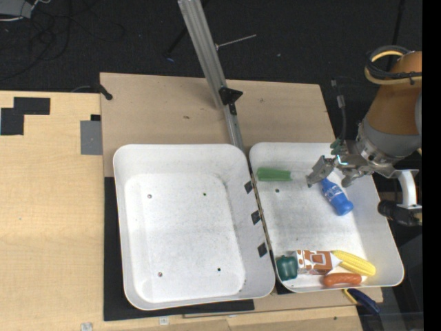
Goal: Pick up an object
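Observation:
My gripper (335, 173) hangs over the upper right part of the right bin (386, 243), its two grey fingers spread open. A blue bottle (337, 197) lies tilted just below and between the fingertips, its top end near them, and I see nothing clamped. A flat green block (273, 175) lies to the left, near the bin's back left corner. Along the bin's front edge lie a dark green piece (286, 267), an orange and white carton (314, 261), a yellow corn cob (354, 262) and a red sausage (341, 279).
The left bin (138, 185) stands beside the right one, joined by black clips (255, 216) along the shared wall. A slanted metal rail (210, 61) reaches from the back down to the bins' junction. The arm's orange band (400, 88) is at the right.

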Tool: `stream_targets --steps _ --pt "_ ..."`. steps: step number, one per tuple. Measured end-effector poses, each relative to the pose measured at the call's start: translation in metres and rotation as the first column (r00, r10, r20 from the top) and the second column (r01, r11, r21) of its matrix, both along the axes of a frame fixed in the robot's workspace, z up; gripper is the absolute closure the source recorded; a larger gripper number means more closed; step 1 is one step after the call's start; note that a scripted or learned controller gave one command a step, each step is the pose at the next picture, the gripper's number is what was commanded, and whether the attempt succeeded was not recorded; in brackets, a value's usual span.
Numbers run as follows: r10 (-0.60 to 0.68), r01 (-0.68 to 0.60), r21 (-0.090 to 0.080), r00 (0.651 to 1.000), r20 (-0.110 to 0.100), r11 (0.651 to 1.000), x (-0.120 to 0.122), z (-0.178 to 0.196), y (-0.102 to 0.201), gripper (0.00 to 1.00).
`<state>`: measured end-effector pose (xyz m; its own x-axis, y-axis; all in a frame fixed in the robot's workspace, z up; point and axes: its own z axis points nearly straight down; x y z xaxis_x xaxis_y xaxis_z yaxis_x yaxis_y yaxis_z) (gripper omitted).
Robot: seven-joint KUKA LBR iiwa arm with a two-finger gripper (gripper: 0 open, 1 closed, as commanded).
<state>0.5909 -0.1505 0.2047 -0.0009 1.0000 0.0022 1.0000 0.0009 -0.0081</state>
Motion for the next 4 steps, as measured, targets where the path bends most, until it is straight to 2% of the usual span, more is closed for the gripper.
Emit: stream_targets --steps 1,3,4 --pt "-0.001 0.001 -0.001 1.0 0.005 1.0 0.001 0.003 0.0 0.0" --pt "-0.002 0.002 0.0 1.0 0.001 1.0 0.002 -0.113 -0.003 0.0" --pt "-0.007 0.007 -0.001 1.0 0.004 1.0 0.003 -0.1 -0.005 1.0"
